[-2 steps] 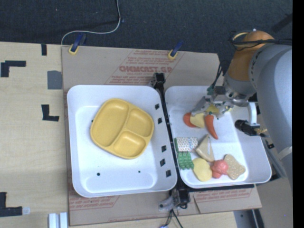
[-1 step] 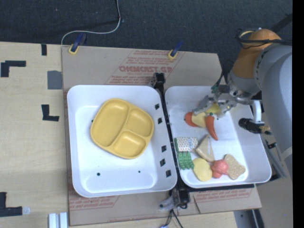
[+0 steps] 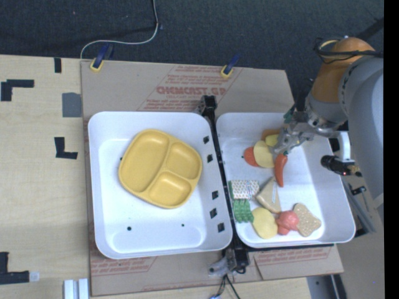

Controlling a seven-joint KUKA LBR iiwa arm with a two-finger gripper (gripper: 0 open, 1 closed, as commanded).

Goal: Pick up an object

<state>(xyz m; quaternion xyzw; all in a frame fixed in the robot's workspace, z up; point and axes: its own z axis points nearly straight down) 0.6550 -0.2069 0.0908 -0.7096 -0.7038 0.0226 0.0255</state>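
Bench: a pale wooden top carrying a cardboard sheet, on which the two bins stand side by side; it lies far to the left of the gripper and below it.
Left bin: well to the left of the gripper, on the other side of the middle divider. I judge it is the place to receive objects, because no loose toys lie in it.
Yellow plate: a divided plate lying flat in the left bin, turned a little, well apart from the gripper on its left.
Right bin: the bin over which the gripper works; the toys are gathered here, so the arm reaches into it from the right.
Waffle piece: a pale grid piece, below and to the left of the gripper, just beside a green piece.
Yellow round toy: just left of the gripper, lying over an orange-red piece; it looks close enough to be touched.
Cream wedge: below the gripper, apart from it.
Red carrot-like toy: directly under the gripper, hanging or lying nearly upright. It is probably the object to pick, but I cannot tell whether it is lifted or only touched.
Gripper: low over the upper part of the right bin, pointed down and to the left; whether it is released or clenched, I cannot tell.
Lower toys: a yellow lump, a red piece and a tan biscuit shape lie well below the gripper, near the front wall.
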